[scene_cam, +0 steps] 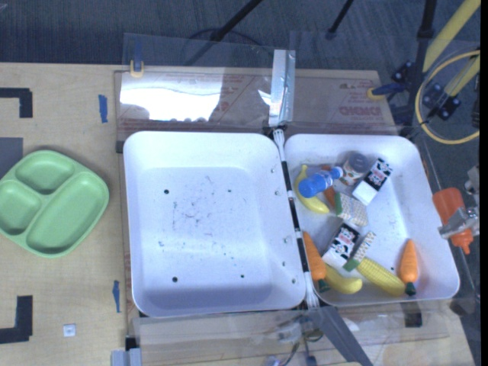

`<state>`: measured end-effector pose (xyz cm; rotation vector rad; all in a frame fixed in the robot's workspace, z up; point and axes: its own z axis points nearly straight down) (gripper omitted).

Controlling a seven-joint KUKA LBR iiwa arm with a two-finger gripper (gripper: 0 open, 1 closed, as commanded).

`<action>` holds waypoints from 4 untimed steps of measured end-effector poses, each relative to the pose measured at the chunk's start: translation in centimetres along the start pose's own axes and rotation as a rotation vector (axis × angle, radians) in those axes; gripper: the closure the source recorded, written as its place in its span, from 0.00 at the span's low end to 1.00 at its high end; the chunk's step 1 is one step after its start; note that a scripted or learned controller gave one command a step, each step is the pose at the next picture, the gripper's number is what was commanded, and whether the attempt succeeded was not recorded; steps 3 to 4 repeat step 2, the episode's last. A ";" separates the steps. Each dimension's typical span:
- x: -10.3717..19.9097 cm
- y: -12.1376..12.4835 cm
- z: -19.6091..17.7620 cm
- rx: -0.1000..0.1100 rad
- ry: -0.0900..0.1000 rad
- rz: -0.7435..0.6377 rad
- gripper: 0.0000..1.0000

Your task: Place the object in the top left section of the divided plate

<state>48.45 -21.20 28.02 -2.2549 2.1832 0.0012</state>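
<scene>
A light green divided plate (65, 212) lies on the wooden bench at the far left, and its top left section (46, 171) holds nothing. The right bin (396, 208) carries several toy items: a blue bottle (319, 181), a yellow banana (309, 201), two black-and-white cartons (345, 242), a corn cob (379, 274) and an orange carrot (409, 259). My gripper (460, 223) shows as a grey part with orange pieces at the right edge, just outside the right bin's right wall and far from the plate.
The left bin (206, 212) sits between the plate and the right bin. A clear plastic sheet (198, 90) and a metal bracket (281, 86) stand behind the bins. Black tape marks (21, 101) lie near the bench's left edge.
</scene>
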 end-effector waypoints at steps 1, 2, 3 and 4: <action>0.8 0.5 12.7 -0.001 -0.001 -0.207 1.00; -5.0 0.3 8.5 0.001 -0.001 -0.517 1.00; -5.0 0.3 8.5 0.001 -0.001 -0.517 1.00; -5.0 0.3 8.5 0.001 -0.001 -0.517 1.00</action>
